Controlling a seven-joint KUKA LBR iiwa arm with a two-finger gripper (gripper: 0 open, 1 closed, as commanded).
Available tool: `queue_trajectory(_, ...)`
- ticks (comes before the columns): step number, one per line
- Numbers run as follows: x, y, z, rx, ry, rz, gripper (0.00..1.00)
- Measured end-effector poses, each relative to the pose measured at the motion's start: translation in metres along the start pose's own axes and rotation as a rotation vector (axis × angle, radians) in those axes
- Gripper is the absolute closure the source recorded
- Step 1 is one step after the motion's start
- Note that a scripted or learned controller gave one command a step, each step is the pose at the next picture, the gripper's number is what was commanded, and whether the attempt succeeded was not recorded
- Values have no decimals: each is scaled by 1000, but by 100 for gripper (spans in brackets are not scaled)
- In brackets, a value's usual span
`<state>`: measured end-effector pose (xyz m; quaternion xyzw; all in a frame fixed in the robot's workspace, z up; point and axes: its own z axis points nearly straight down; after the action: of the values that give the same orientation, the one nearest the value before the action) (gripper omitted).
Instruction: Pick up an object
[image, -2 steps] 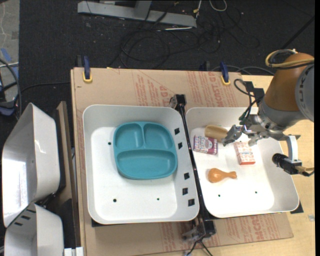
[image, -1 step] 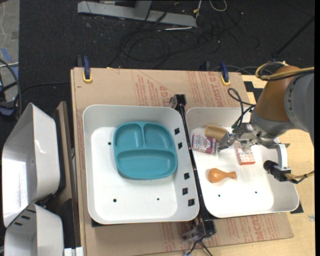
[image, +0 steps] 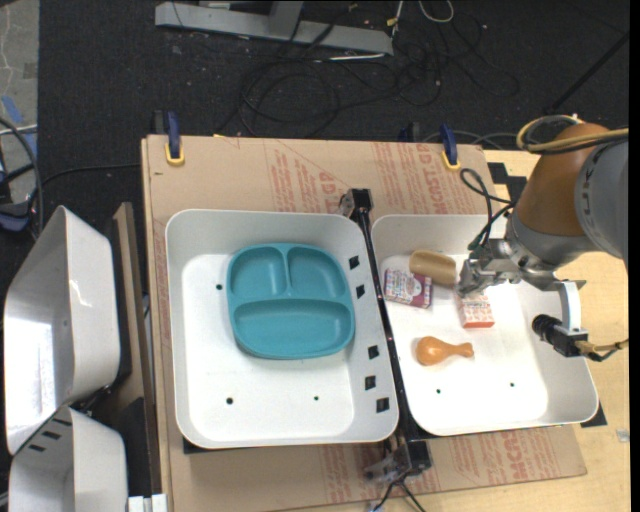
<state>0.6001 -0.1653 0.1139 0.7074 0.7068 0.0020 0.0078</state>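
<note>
The claw (image: 478, 283) is hanging low over the right bin (image: 560, 405), just above a small red-and-white packet (image: 477, 312); whether it is spread or pinching, I cannot tell. A tan roll (image: 432, 265) is lying at its nine o'clock, a pink pouch (image: 407, 288) beyond that, an orange drumstick (image: 442, 351) at seven. A teal plate (image: 291, 301) is sitting in the left bin (image: 200, 400).
</note>
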Motion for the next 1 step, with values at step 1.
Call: queue_trajectory(1,-7,8,-61,7,6,-3,100)
